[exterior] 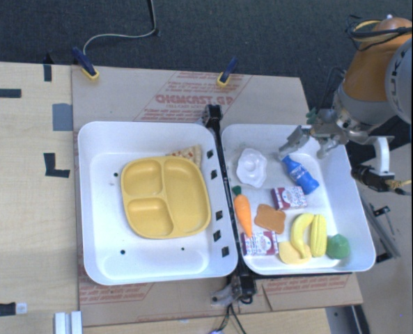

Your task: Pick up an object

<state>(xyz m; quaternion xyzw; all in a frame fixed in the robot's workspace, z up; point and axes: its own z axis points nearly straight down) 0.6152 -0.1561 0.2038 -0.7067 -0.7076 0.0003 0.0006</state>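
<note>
The gripper (309, 142) sits over the far right corner of the right bin (356, 207), fingers spread, nothing between them. A blue bottle (300, 175) lies just below the fingers, tilted, apart from them. A white cup (251, 167) rests near the bin's far left edge. A carrot (242, 214) lies along the left wall; beside it are a brown slab (270, 218) and two small packets (288, 198). Bananas (305, 236) and a green item (338, 247) occupy the near right corner. The left bin (95, 207) carries a yellow tray (166, 196).
</note>
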